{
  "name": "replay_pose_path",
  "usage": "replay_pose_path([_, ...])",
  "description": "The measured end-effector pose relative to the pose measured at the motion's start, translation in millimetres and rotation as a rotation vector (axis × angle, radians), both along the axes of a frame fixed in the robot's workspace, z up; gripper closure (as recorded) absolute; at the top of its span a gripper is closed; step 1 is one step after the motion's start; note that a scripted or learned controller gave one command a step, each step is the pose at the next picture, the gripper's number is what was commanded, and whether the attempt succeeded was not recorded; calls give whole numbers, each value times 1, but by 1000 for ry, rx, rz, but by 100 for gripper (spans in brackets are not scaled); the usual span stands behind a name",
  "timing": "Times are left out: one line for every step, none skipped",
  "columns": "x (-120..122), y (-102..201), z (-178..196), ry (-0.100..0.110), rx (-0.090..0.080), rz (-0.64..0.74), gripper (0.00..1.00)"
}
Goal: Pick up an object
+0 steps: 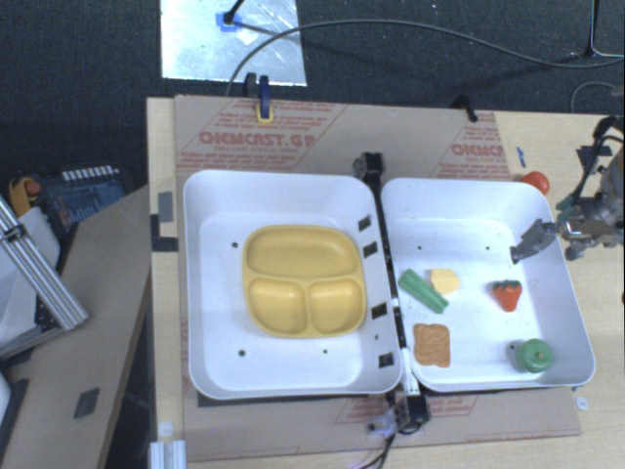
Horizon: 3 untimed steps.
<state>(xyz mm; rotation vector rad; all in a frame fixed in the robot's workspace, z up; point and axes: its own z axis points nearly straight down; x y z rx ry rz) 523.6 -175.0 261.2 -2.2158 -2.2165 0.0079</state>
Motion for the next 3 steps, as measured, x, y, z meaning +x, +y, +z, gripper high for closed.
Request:
replay_pose_path([2,0,6,-10,-2,3,0])
replay_pose_path([4,10,-41,-7,-1,2,0])
replay_pose_path([4,13,-104,-5,0,1,0])
